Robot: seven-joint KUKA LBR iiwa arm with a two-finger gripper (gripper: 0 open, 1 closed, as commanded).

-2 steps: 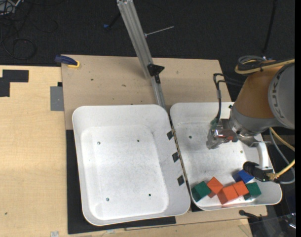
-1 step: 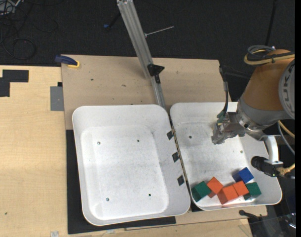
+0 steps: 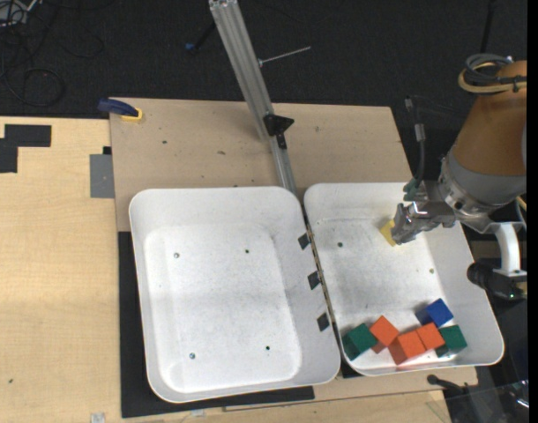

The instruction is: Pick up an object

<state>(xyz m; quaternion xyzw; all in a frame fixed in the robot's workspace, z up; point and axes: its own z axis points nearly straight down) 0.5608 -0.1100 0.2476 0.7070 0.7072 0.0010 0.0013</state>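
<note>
white bins, orange, green, blue blocks

From where I stand the jaws sit over a yellow block, covering most of it, so only a sliver peeks out at the left. Whether they grip it I can't tell. The arm runs out past the right edge. One green block is partly tucked behind an orange one.
</note>
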